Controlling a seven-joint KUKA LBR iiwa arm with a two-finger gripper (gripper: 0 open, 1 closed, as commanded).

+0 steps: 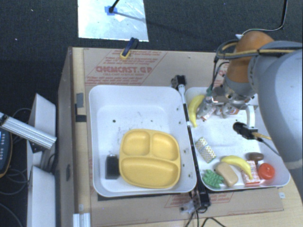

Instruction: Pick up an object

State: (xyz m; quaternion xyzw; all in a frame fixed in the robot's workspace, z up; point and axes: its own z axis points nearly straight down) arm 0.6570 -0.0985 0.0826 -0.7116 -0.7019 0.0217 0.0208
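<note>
The gripper (207, 111) hung low in the right bin (279, 181), just beside a banana (194, 107) at its left wall. The wrist blocked the fingertips, so its grip could not be told. The arm's bulk possibly hid more of the bin's far side.
</note>
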